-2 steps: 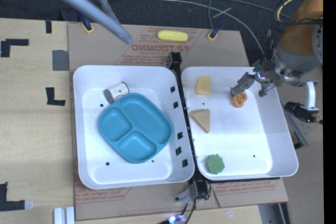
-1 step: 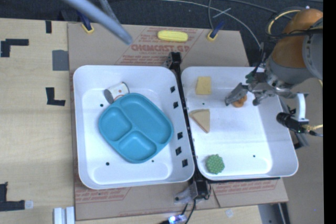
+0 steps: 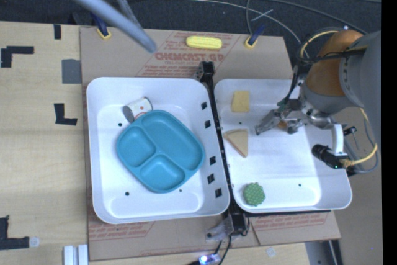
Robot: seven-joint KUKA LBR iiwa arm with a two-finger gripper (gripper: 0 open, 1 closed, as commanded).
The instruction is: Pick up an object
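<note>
Two white bins sit side by side; the right bin (image 3: pixel 322 195) carries a yellow square block (image 3: pixel 240 101) at 11 o'clock, a tan wedge (image 3: pixel 238 142) toward 9 and a green knobbly ball (image 3: pixel 254 193) at 7. The gripper (image 3: pixel 268 125) hangs low over that bin's upper middle, its fingers seemingly parted with nothing between them. In the left bin (image 3: pixel 99 195) lie a blue divided tray (image 3: pixel 160 149) and a small white cup (image 3: pixel 137 109) at 10 o'clock

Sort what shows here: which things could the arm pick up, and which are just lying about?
Job in hand:
gripper over the right bin
tan square block
tan wedge
green knobbly ball
blue divided plastic tray
small white cup

Lying about:
yellow corn cob on the cardboard behind the bins
</note>
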